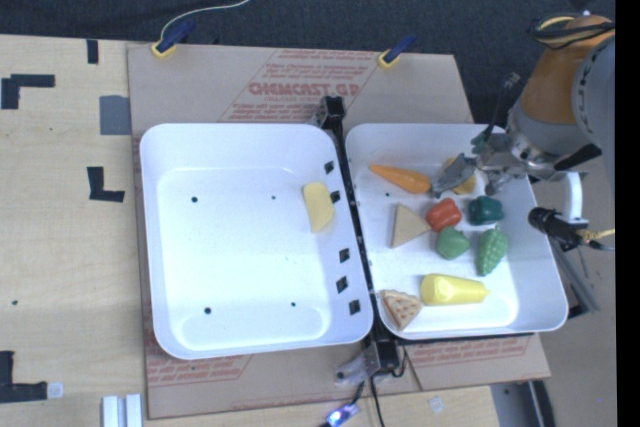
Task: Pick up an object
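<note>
Camera view, arm [565, 85]: it comes in from the right, grey with the orange band showing, bent over the top of the right bin [545, 310].
Gripper [455, 177]: low over the upper part of the right bin — its tip is just beside the carrot's thick end. How the fingers stand, I cannot tell; they blur into the clutter there.
Carrot [399, 178]: orange, lying at a slant near the right bin's upper left.
Cluster by the gripper: a red piece [443, 213], a dark teal piece [486, 210], a green rounded piece [452, 244] and a ridged green piece [491, 251], all close together.
Tan wedge [407, 226]: just left of that cluster.
Yellow piece [452, 290]: lower in the right bin, lying on its side.
Pizza-like slice [400, 307]: at the right bin's lower left corner.
Left bin [165, 215]: one pale yellow piece [319, 207] near its right wall — well apart from the gripper.
</note>
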